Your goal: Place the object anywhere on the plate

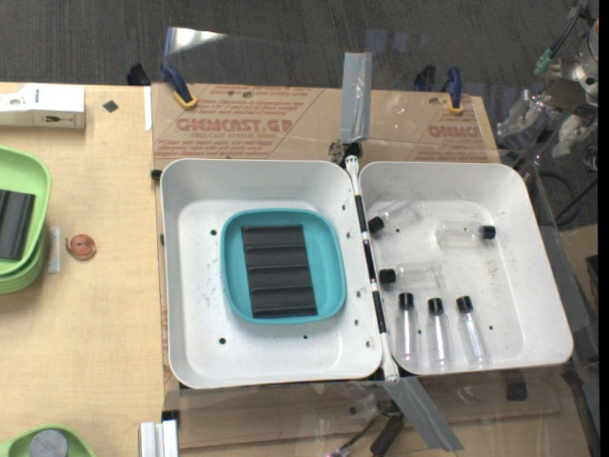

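Three upright-lying clear vials w/ black caps [436, 329] sit at the near edge of the right bin [533, 217]; three more [466, 232] lie scattered behind. Teal plate [328, 255] w/ dark ribbed insert [278, 270] is in the left bin [190, 255], on the tabletop [105, 331]. End effector [571, 65]: top right, well apart from the vials; we can't tell its state. Risk, we judge: clear, round vials may roll or slip in a pinch.

dark carpet [285, 8], wooden bench [95, 350]
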Controlling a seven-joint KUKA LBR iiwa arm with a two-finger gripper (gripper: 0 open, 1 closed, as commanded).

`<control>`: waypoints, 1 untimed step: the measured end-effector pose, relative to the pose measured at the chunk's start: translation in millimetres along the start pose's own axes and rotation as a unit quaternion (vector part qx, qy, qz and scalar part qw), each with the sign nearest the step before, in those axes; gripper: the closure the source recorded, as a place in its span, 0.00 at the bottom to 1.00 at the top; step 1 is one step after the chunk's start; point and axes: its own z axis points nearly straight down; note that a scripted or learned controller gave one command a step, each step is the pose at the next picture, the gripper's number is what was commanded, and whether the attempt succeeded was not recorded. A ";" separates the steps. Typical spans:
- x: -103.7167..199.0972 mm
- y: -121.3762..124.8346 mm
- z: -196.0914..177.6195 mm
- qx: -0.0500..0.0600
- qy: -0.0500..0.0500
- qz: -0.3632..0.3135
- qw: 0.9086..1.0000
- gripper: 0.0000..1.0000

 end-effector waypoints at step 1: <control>39.0 -10.7 2.8 0.000 0.000 0.030 1.000 0.00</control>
